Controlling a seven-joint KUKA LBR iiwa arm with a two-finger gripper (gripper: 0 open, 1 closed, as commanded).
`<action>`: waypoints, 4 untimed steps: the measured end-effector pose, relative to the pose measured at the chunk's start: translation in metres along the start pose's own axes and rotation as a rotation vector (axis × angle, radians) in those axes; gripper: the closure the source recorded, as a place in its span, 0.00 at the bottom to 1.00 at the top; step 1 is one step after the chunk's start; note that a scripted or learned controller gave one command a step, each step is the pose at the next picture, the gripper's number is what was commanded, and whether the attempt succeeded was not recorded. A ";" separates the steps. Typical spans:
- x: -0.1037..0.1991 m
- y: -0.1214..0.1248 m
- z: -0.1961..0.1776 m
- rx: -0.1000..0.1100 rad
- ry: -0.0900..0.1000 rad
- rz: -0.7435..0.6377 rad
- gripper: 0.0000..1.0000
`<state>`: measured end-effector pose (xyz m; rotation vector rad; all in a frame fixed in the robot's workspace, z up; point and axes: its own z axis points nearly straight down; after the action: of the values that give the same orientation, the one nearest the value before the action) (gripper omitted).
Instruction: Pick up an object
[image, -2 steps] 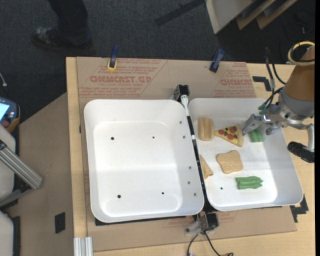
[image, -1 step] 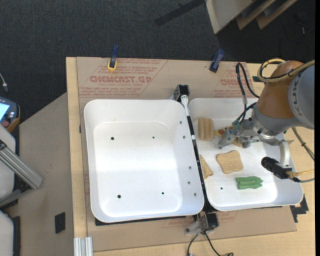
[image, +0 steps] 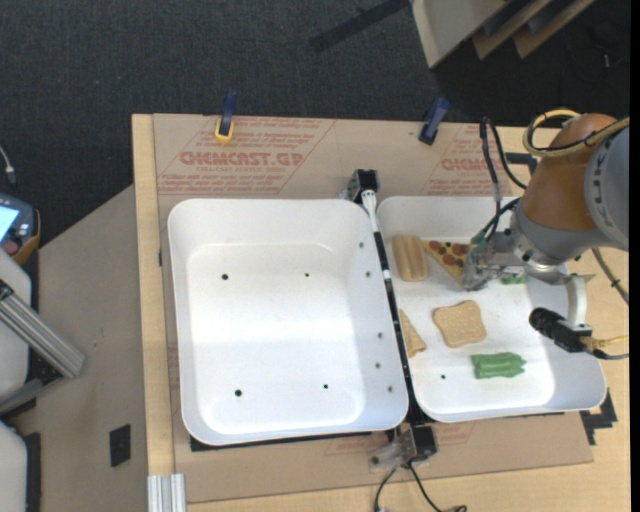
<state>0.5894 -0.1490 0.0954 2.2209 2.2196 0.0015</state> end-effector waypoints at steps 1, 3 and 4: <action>0.000 0.000 0.001 0.001 0.000 0.000 0.00; 0.057 -0.030 0.011 0.005 0.002 -0.001 0.00; 0.032 -0.098 0.011 0.007 0.002 0.005 0.00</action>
<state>0.4912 -0.1169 0.0847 2.2312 2.2188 -0.0046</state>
